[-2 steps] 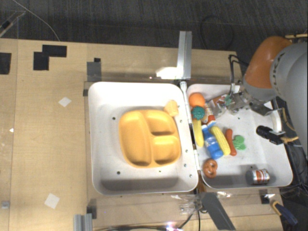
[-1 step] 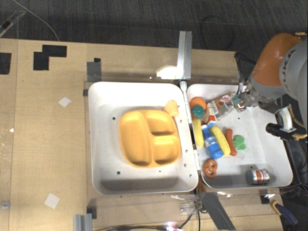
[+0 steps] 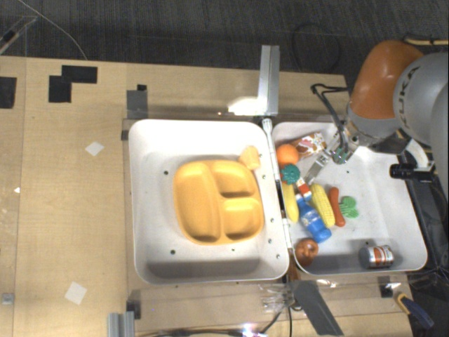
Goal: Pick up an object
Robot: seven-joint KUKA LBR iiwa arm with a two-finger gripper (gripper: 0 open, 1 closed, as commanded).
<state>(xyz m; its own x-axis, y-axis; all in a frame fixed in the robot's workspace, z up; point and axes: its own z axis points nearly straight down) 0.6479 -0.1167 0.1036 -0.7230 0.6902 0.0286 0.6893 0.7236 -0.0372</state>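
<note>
While my hand (image 3: 317, 166) hangs over the right bin (image 3: 400, 216), just above the teal toy (image 3: 290, 173), I cannot tell whether it is spread or pressed together. Below it lie an orange ball (image 3: 286, 153), corn cob (image 3: 322, 202), blue bottle (image 3: 313, 220), apple (image 3: 306, 249) and can (image 3: 379, 256). A yellow tray (image 3: 216, 201) sits in the left bin (image 3: 151, 188).

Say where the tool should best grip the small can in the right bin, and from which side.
Probably across the can's round body, coming straight down. It lies on its side near the right bin's front corner, apart from the other items, so both curved flanks look free.
</note>
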